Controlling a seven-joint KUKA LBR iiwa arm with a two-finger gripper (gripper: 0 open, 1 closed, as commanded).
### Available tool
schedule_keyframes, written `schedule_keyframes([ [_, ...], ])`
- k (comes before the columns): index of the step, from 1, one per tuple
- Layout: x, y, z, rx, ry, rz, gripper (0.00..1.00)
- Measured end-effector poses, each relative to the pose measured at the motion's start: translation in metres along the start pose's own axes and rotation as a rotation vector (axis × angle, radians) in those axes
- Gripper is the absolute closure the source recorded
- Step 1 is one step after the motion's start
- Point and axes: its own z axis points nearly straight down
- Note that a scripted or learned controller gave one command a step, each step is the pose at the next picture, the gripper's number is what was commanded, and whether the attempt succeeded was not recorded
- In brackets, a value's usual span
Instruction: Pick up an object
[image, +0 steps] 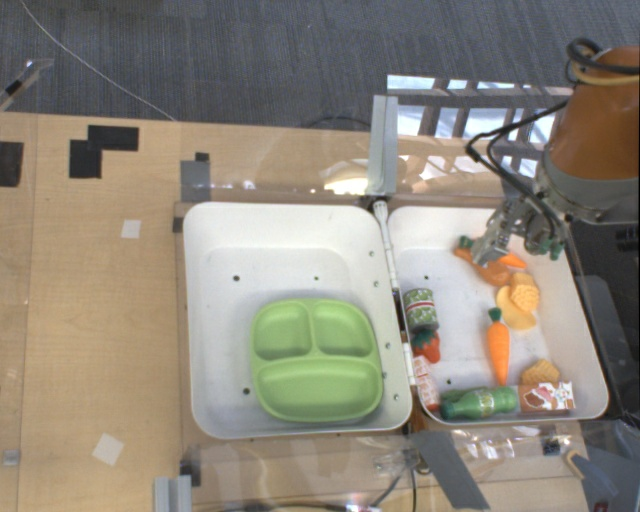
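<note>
Lying upright in view, carrot (498, 345) points its tip downward.

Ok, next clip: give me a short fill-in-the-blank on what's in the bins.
1. The green three-compartment plastic plate lies in the ___ bin.
2. The orange toy carrot lies in the ___ bin.
3. The green toy bottle lies on its ___ along the right white bin's near wall.

Missing: left; right; side

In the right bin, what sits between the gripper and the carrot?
In the camera view, yellow crinkle-cut pieces lie between the gripper and the carrot.
</note>
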Motion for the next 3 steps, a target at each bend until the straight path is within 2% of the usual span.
schedule_keyframes([
  [1,0.020,0.078,-0.008,0.003,0.015,0.117,1.00],
  [2,-0.034,0.084,-0.057,0.003,0.010,-0.009,1.00],
  [3,-0.035,0.087,-0.070,0.000,0.001,-0.016,1.00],
])
